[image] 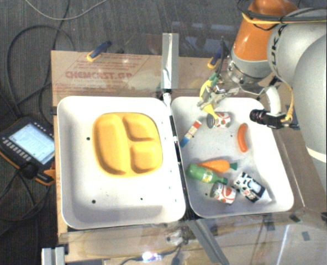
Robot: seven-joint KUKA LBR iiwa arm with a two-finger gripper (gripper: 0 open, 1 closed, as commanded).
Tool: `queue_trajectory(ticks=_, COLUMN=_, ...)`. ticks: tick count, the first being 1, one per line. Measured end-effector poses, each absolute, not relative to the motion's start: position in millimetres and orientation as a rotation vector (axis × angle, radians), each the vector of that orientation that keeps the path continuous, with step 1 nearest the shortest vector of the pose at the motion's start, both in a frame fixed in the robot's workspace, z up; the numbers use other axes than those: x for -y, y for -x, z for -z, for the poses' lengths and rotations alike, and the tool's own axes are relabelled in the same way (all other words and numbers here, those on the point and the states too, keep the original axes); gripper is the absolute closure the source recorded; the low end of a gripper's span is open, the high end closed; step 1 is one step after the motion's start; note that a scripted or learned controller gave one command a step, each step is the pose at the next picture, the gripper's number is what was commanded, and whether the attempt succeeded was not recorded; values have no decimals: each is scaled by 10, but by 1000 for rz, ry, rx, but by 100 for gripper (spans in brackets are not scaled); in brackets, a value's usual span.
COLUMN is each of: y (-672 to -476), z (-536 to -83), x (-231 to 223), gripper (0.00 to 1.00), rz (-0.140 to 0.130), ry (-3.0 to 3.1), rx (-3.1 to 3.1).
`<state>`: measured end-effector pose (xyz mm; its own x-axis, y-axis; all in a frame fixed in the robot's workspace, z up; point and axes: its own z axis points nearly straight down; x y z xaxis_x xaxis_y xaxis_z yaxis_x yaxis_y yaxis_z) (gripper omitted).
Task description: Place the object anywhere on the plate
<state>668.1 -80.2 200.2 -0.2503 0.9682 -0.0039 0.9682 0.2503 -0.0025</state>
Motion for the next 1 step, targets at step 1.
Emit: queue_trajectory(ticks=1, y=-6681, z=-1832, x=246, gripper=100, rz=4, ry=-1869, rx=-2525)
